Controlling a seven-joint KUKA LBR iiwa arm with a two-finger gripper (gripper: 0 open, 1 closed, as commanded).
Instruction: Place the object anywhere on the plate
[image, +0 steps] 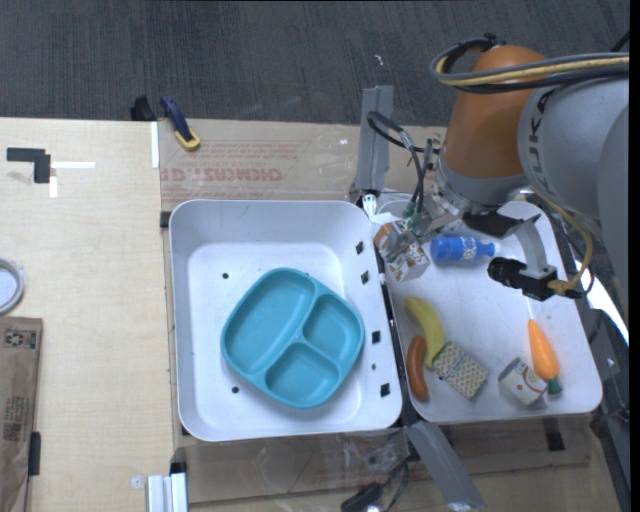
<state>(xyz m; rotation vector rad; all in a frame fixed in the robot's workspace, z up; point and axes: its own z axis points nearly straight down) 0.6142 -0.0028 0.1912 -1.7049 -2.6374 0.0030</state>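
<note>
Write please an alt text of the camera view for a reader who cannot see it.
A grey and orange robot arm reaches into the right white bin, which holds a banana, carrot, blue bottle and other small items. The left bin holds a blue divided plate.

Smooth, matt blue plastic plate (292, 338)

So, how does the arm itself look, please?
The arm has grey rounded casings with an orange band above the wrist. Black and yellowish cables loop over it, and dark lettering shows on the grey shell. The pincer looks small, metallic, with thin wires.
</note>
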